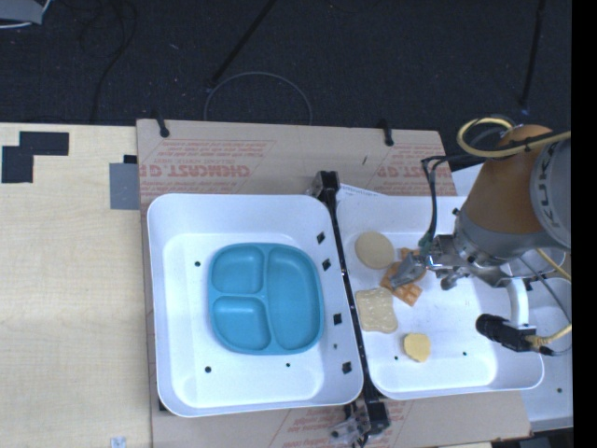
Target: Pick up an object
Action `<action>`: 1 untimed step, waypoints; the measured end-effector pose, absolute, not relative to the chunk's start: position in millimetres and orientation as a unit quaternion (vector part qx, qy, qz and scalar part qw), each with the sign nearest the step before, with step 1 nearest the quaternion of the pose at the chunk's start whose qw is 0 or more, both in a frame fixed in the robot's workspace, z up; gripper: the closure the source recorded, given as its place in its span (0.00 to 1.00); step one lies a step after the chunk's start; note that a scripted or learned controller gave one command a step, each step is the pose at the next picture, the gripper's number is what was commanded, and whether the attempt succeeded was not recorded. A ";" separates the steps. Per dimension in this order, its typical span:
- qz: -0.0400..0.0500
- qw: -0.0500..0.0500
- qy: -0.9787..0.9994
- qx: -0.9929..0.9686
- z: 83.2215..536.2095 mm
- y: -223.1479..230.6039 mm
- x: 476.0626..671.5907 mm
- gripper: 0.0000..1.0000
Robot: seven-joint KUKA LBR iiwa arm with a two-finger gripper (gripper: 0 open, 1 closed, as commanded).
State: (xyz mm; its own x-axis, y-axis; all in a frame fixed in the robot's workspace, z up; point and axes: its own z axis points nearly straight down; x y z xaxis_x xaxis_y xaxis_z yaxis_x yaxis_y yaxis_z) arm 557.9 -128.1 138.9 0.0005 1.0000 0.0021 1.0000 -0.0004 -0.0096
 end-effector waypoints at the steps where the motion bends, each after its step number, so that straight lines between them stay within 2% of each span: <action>1: 0.000 0.001 -0.707 -0.708 88.4 -127.1 558.8 0.00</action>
